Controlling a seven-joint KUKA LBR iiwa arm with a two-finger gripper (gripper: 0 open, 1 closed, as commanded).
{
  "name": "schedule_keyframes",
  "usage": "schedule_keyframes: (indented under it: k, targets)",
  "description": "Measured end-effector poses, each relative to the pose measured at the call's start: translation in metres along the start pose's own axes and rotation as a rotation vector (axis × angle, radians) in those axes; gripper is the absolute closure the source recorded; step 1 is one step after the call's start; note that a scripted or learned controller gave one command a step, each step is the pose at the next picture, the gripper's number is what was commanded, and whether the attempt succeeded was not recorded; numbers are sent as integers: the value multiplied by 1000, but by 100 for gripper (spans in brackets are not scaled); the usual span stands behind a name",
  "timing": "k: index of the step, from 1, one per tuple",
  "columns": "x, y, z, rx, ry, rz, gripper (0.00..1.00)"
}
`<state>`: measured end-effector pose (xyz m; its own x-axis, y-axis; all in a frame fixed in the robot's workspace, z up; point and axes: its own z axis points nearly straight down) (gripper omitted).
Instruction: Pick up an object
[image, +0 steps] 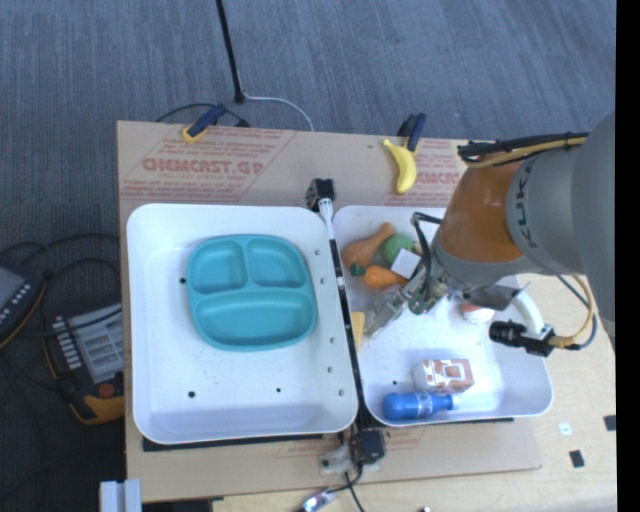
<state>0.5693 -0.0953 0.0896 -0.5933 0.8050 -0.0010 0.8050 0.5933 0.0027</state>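
Several ways to miss from here. Hard to pick one target: gripper (398, 303) low in the right bin (530, 385), near its left wall, just below an orange carrot (378, 277) and close to an orange drumstick (365, 245), a green lump (398, 243) and a white tag (405, 262). Open or closed, cannot tell; nothing plainly held.

Likely to knock the carrot sideways or catch two toys at once, packed as they are. Could also scrape the bin wall or jam against the divider between the bins.

Rounded, tapering, glossy toys, hard plastic by the look, so apt to squirt out of a pinch. Better odds perhaps lower in the bin: a white-and-orange box (445, 375) with flat faces, though touching a smooth blue bottle (415, 405) lying on its side and prone to roll.

Left bin (160, 390): smooth teal divided plate (250, 292), shallow and wide, awkward to grip. Yellow banana (403, 165) on the cardboard (210, 165) outside both bins.
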Motion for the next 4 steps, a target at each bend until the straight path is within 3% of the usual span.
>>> schedule_keyframes:
  k: [1, 2, 3, 4]
  targets:
    - [-32, 32, 1, 11, 9, -42, 0]
    - [6, -69, -81, 3, -1, -136, 0]
    - [7, -47, 1, 0, -3, -230, 0]
    - [36, -63, -4, -22, -41, -566, 0]
